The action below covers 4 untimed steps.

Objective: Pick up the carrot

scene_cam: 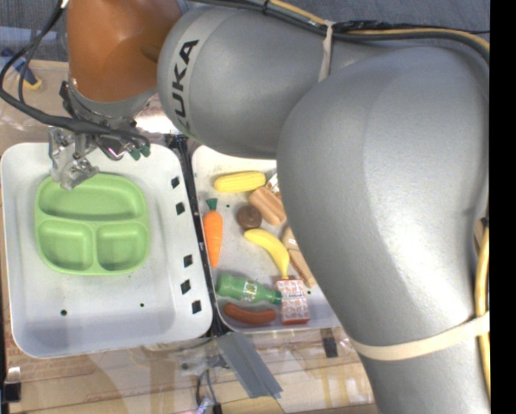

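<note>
Showing "UKA" lettering, arm (pixel 241 67) is hovering gripper (pixel 71 166) over green tray (pixel 92 222); finger state unclear; carrot (pixel 213 240) lying in right bin (pixel 327 317).

The arm (pixel 379 171) is plain grey with an orange band (pixel 111 41) above the wrist and dark lettering on its side, and the claw (pixel 72 166) under it is bare silvery metal. The 2 bins (pixel 34 317) are white, the left one carrying a light green tray (pixel 92 224) with 3 compartments. In the right bin the carrot (pixel 213 238) is orange with a green top, beside a yellow corn cob (pixel 239 182), a yellow banana (pixel 269 250), a green bottle (pixel 248 290) and a brown-red sausage (pixel 249 316), all above a pale wooden tabletop (pixel 137 378).
</note>
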Motion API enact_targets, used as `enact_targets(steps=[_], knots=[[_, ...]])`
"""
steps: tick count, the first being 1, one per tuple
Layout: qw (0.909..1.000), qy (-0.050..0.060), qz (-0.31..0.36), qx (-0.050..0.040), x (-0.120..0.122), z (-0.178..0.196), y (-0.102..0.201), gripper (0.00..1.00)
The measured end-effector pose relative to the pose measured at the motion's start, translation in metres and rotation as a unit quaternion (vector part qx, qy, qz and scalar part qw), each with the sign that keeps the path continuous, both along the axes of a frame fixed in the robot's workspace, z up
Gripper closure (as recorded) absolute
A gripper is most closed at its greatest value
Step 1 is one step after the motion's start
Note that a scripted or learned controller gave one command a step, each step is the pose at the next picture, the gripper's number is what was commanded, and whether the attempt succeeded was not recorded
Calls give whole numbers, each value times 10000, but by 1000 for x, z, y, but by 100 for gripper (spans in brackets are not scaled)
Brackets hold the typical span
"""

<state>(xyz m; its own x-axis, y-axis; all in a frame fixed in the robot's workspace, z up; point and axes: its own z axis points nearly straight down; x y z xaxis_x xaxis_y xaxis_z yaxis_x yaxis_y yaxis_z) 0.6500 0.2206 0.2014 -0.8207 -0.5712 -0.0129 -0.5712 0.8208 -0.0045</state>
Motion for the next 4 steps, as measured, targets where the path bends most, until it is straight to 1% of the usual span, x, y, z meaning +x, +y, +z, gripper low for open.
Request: enact_targets(steps=[1, 2, 3, 4], knots=[[10000, 13, 21, -5, -1, 7, 1, 100], [9870, 73, -1606, -13, 7, -32, -4, 100], [9877, 33, -1565, 12, -87, 24, -4, 100], [9930, 69, -1176, -34, -62, -10, -191, 100]])
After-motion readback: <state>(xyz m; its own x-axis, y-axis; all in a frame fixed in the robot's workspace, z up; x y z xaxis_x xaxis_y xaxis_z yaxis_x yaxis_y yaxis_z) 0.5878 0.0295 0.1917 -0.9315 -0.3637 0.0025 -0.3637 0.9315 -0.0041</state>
